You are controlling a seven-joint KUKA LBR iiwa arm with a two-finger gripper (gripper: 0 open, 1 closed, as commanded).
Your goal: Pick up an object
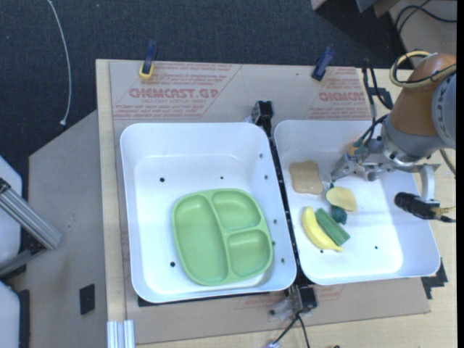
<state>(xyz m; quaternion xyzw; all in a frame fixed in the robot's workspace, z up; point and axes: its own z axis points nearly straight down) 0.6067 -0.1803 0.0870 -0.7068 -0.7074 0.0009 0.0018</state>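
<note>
Nearest the camera, at the front edge of the worktop [217, 85], a black clamp [303, 297] sits where the two bins meet.

Left bin [145, 151]: a green divided plate [221, 234] with three compartments lies flat toward the near side, tilted slightly askew.

Right bin [384, 256]: a cluster of small items left of centre. Nearest is a yellow banana [317, 230], lying at a slant; a dark green block [333, 228] rests against and partly over it. Just beyond, a small teal piece [338, 213] touches a pale yellow rounded piece [342, 199]. Farther on, a tan bread-like slice [305, 177] lies flat near the bin's left wall.

The hand [362, 167] hangs over the far middle of the right bin, just beside the pale yellow piece and to the right of the tan slice. Cannot tell how far it is spread, nor whether it has hold of anything. The arm [420, 114] rises behind it at the right.

Far edge of the worktop: a yellow-and-blue clamp [148, 62] and a blue clamp [322, 64].
</note>
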